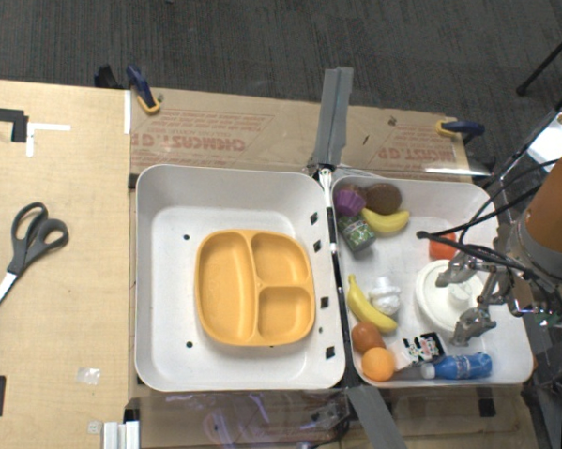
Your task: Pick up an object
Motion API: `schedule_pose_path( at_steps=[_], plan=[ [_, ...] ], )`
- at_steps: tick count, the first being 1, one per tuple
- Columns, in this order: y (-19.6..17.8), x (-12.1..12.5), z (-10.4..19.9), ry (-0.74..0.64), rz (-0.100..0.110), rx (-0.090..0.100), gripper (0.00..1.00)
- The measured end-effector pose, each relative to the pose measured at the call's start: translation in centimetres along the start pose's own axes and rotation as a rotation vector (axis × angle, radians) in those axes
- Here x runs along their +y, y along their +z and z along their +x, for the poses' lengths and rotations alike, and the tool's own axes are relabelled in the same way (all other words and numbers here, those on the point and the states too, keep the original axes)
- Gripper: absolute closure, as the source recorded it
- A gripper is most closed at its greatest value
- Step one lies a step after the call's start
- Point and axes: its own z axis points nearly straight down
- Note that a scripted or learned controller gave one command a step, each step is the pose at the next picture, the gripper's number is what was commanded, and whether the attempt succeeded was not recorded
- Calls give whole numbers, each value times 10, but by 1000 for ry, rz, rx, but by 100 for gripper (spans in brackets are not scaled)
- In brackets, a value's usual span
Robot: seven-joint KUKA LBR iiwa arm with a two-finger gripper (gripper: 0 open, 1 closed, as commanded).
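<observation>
Camera view: reaching in from the right with the arm (550,220) angled down over the right bin (415,181), gripper (473,296) hanging above the white round dish (439,291) at that bin's right side (opening not readable against the clutter, nothing visibly held, so cannot tell). Judging the dish too broad for a clean pinch, so favouring something narrower nearby: the blue bottle (461,366) lying by the front wall, or the banana (369,308) further left. Lining up across the short axis, descending straight, closing only once straddling it.
</observation>
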Motion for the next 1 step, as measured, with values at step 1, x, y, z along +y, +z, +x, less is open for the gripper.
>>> schedule_pose_path(
  at_steps=[1],
  plan=[
    [101, -7, 4, -72, 3, -9, 0]
  ],
)
